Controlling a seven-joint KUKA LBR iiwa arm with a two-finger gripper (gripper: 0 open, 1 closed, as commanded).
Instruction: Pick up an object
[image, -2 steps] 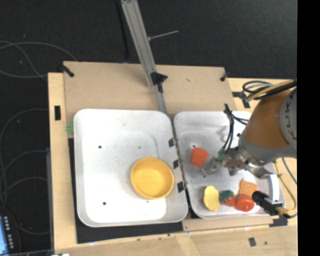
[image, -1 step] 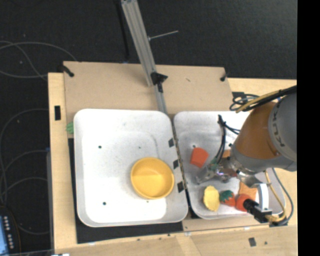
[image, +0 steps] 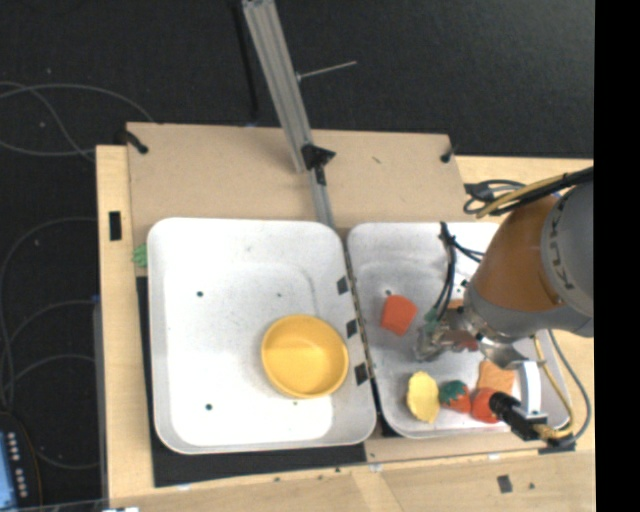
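A yellow bowl (image: 304, 356) sits in the left bin (image: 200, 270), near its right wall. In the right bin (image: 395, 255) lie an orange block (image: 398, 314), a yellow lemon-like piece (image: 423, 397), a small green piece (image: 455, 388) and a red-orange piece (image: 483, 404) at the front. My gripper (image: 433, 343) hangs low over the right bin's middle, just right of the orange block and above the yellow piece. I see nothing clearly held between its fingers.
The grey arm with its orange band (image: 520, 262) covers the right bin's right side. A slanted metal pole (image: 290, 100) rises from behind the bins. Cables (image: 490, 195) lie at the bench's right rear.
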